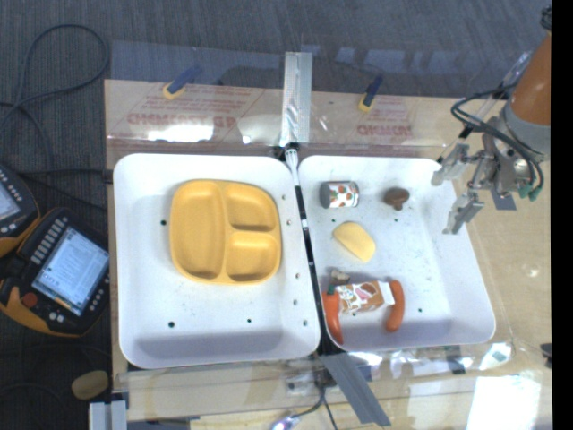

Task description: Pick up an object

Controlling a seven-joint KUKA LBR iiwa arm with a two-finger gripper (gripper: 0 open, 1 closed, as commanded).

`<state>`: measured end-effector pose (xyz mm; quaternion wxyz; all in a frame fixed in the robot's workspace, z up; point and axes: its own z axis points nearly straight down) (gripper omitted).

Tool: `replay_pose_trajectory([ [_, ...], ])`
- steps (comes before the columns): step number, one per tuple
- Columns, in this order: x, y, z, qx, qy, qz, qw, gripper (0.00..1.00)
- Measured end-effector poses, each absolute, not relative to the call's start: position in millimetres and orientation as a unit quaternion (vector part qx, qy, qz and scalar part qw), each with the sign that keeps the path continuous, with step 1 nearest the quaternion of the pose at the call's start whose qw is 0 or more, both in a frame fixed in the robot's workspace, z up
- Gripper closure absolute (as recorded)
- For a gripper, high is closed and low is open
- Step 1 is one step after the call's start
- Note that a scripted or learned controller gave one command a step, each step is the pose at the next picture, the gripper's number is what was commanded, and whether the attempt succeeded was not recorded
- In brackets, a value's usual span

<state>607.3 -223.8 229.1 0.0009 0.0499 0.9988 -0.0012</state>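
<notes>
While the arm hangs at the frame's right edge, nothing is yet gripped:
Left bin (pixel 134 267): holds a yellow divided tray (pixel 224 229), centre-left
Right bin (pixel 452 280): candidates lie in its left half
Orange packet (pixel 363 301): lower middle, near the bin's front wall
Yellow lump (pixel 354 240): just above it
Small can (pixel 340 194): upper middle
Brown piece (pixel 397 197): beside the can
Gripper (pixel 466 191): fingers spread apart, holding nothing, above the right bin's upper right rim
Risk: closing on bare floor or rim, since every object sits well left of the fingers

yellow tray (pixel 224 231), white bins (pixel 143 330), orange carrot (pixel 332 319)
</notes>
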Motion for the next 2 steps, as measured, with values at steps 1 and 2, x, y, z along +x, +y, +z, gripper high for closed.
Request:
replay_pose_trajectory([
  [1, 652.0, -223.6, 232.0, -0.001, 1.000, -0.0012, 0.001, 0.00],
  [2, 670.0, -221.9, 227.9, 0.036, 0.999, 0.0009, 0.002, 0.00],
])
